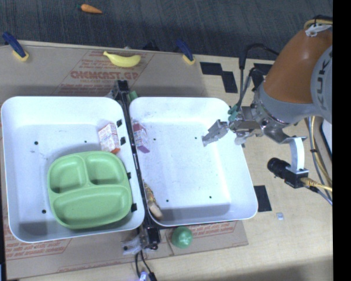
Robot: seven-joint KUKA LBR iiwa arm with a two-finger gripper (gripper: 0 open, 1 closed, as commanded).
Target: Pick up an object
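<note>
My gripper (221, 132) hangs over the right side of the right bin (187, 212), above bare white floor, with nothing under it. A small red-and-white packet (139, 135) lies against that bin's left wall, far to the gripper's left. A tan, elongated item (152, 204) rests in its front left corner. In the left bin (23, 113) a green divided tray (89, 187) fills the front half, and a small red-and-white carton (108, 137) sits just behind it.
A yellow banana (123, 58) lies on the cardboard behind the bins. A green ball (181, 236) sits on the cardboard in front of the right bin. An orange carrot (92, 8) is on the dark floor beyond. Blue clamps (15, 46) hold the cardboard.
</note>
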